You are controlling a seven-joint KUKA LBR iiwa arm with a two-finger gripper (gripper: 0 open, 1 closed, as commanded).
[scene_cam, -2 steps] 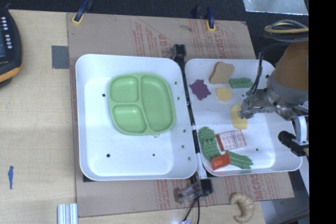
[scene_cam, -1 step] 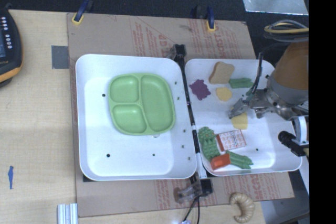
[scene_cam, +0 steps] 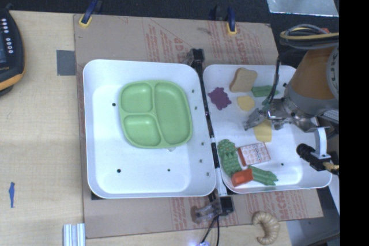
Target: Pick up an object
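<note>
Jaws point(scene_cam: 258, 118) hang over the right bin point(scene_cam: 288, 178), and we cannot tell their state. Beside them lies a yellow block point(scene_cam: 263, 132); we fear crowding neighbours could spoil any grasp.

site: robotics lab | evidence: cardboard sheet point(scene_cam: 173, 29) sitting clamped on bench point(scene_cam: 40, 135), teach pendant point(scene_cam: 8, 55) lying at edge

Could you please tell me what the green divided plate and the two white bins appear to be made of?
The green three-compartment plate looks like moulded plastic with a matte finish: uniform colour, rounded dividers, soft highlights. The two shallow white bins, left and right, also look like thin formed plastic, smooth and slightly glossy, with rounded corners and rolled rims, though coated metal cannot be ruled out.
</note>
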